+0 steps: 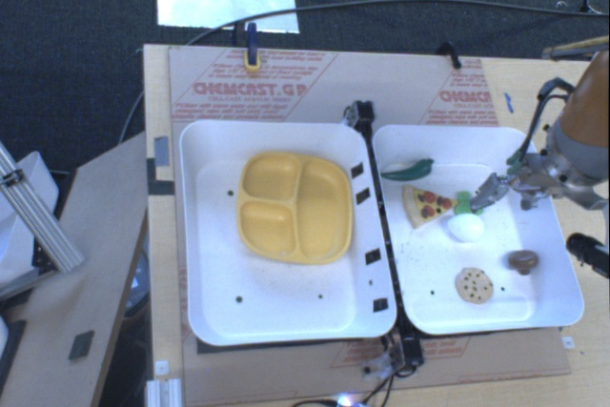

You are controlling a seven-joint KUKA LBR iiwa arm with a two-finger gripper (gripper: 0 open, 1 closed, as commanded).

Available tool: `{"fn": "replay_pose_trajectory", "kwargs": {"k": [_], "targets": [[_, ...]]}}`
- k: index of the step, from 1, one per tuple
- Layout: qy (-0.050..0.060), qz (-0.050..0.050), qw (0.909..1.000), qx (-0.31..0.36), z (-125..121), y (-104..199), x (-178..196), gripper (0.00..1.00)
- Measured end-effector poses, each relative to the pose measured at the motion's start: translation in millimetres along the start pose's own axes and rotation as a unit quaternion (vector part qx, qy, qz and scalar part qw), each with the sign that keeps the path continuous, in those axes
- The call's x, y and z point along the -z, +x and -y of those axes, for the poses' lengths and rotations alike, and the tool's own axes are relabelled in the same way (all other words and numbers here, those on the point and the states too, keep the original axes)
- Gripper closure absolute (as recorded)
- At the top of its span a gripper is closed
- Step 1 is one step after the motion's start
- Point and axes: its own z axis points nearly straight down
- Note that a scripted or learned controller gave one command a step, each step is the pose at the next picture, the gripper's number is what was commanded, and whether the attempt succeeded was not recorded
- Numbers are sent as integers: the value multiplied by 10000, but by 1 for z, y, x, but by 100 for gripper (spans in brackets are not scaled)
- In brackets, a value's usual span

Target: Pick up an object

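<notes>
Five items sit in your right bin [562, 305] — the white egg [466, 227] mid-bin, pizza slice [425, 204] just left of it, gripper [484, 196] close above-right; you cannot tell its finger state

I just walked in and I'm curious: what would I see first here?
A big yellow plate with three sections sits in the left bin. The right bin holds toy food: a pizza slice, a white egg, a cookie, a green pepper and a small brown piece. The gripper reaches in from the right, just above the egg.
</notes>
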Motion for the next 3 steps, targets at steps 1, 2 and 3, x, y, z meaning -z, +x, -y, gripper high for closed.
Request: {"fn": "replay_pose_trajectory", "kwargs": {"k": [1, 2, 3], "targets": [[-65, 12, 10000, 17, -3, 1, 8, 0], [-55, 10, 10000, 11, -3, 6, -36, 0], [-55, 10, 10000, 6, -2, 6, -77, 0]]}}
